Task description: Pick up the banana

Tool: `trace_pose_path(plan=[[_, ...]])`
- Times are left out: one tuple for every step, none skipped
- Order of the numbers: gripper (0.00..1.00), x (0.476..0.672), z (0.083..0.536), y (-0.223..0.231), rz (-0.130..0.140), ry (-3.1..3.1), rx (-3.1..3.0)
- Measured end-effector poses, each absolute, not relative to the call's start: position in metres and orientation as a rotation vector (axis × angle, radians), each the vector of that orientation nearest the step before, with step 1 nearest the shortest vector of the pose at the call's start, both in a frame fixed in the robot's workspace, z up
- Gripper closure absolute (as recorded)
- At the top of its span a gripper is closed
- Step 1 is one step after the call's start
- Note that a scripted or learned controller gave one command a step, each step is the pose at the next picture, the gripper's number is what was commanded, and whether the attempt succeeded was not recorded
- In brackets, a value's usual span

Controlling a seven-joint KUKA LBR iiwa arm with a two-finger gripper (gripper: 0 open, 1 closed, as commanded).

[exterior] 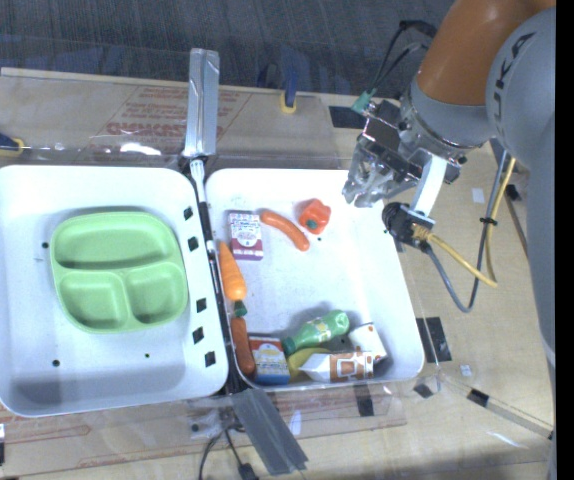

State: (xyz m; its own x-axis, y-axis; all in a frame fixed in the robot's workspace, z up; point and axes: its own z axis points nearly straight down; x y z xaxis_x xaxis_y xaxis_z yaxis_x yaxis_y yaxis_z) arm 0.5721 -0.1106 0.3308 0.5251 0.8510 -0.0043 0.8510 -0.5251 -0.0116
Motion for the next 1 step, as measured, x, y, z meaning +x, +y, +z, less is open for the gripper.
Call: trace_pose_path(plan=[[1.00, 0.6056, 0.4302, -0.1811, 0.004, -1.400, -2.811]])
